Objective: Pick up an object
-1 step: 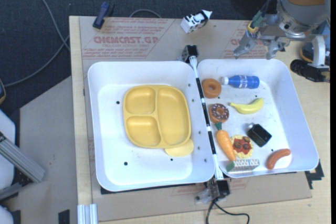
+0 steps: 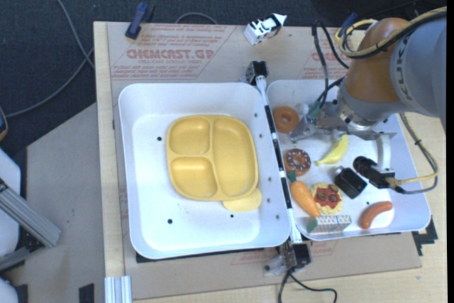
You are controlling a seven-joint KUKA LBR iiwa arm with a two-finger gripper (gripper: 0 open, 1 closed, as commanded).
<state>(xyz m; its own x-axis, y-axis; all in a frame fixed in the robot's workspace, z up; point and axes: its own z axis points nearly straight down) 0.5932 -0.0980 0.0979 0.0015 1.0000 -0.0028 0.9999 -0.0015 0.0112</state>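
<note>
My gripper [image 2: 312, 123] is low in the right bin [image 2: 411, 216], near its back left corner. It sits just right of an orange-brown donut [image 2: 286, 118]. A yellow banana [image 2: 335, 151] lies just in front of it, and a chocolate donut with sprinkles [image 2: 297, 161] lies to the front left. Nearer the front are a carrot [image 2: 304, 198], a pizza slice [image 2: 328, 196], a red sausage [image 2: 375, 214] and a small grey piece [image 2: 328, 223]. The grey arm with its orange band [image 2: 372, 67] covers the bin's back right part.
The left bin [image 2: 142, 174] holds a yellow divided plate [image 2: 211, 156] with a yellow disc [image 2: 242, 204] poking out under its front edge. A blue clip [image 2: 137, 20] and a black-and-white item [image 2: 264, 27] lie on the board behind the bins.
</note>
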